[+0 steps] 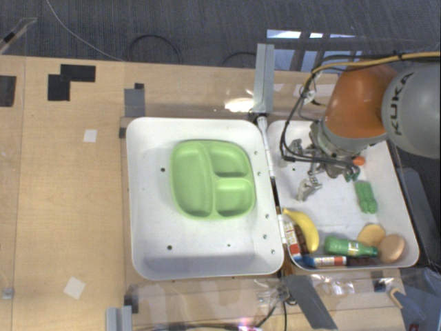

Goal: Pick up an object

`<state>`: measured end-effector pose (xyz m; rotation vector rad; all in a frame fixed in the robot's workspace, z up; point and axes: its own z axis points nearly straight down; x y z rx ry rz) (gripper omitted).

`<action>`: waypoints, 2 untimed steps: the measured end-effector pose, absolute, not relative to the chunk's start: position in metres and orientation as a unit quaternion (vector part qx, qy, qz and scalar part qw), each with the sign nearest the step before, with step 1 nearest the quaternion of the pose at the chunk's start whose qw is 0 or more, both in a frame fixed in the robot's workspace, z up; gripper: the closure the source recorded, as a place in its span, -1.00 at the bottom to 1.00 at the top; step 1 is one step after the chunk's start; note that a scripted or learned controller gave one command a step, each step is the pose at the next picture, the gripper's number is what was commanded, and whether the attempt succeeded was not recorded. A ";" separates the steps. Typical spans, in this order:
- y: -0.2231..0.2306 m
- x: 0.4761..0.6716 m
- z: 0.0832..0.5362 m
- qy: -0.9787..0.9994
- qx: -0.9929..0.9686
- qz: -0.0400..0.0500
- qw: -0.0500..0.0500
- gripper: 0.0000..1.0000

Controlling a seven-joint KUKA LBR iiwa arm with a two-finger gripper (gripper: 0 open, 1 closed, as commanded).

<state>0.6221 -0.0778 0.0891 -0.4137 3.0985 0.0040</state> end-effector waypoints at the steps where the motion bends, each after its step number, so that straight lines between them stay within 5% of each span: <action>1: -0.101 0.669 0.131 0.976 -0.219 -0.002 0.007 -1.00; 2: -0.130 0.671 0.089 0.978 -0.208 -0.002 0.007 -1.00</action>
